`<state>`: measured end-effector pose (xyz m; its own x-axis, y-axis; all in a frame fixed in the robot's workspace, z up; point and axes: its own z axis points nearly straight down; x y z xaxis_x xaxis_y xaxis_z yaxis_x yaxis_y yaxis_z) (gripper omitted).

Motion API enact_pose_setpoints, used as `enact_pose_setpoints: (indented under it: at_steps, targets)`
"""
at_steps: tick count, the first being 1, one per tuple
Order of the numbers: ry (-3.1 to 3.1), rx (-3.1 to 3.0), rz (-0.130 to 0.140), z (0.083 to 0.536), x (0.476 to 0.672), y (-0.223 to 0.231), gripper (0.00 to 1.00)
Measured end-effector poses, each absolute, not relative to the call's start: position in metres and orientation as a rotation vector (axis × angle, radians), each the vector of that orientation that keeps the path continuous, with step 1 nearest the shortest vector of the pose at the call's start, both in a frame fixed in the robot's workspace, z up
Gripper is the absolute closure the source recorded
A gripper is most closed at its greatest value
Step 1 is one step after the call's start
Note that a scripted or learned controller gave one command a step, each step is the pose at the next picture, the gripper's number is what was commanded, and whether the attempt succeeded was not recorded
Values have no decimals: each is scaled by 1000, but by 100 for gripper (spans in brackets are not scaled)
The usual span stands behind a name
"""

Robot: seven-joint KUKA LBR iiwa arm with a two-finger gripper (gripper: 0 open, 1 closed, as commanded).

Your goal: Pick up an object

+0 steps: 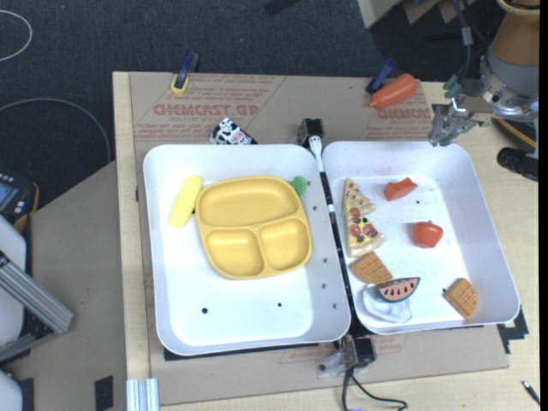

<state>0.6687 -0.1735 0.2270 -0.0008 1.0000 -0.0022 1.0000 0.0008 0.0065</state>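
The right bin [479,197] holds several toy foods: a pizza slice [358,218], a red piece [400,188], a red tomato-like piece [427,233], two waffle-brown pieces [371,268] [461,297], and a watermelon slice [398,288] on a white lump [383,308]. My gripper [444,132] hangs at the far rim of the right bin, near its upper right corner, above all the pieces. Nothing shows between its fingers.
The left bin [163,255] carries a yellow divided plate [253,225], a yellow corn-like piece [184,200] and a small green bit [298,184]. An orange carrot-like toy [393,91] and a black-and-white toy [231,133] lie on the board behind the bins. Clamps sit between the bins.
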Motion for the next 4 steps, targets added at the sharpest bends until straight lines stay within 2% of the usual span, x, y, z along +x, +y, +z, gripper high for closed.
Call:
enact_pose_setpoints:
  at_steps: [1,2,3,4]
  targets:
    - [2229,2218,0,235,652,-118,100]
    - [2230,2220,-1,232,619,-73,100]
    - [2230,2221,-3,215,600,-21,100]
    - [2223,2224,-2,226,593,-23,100]
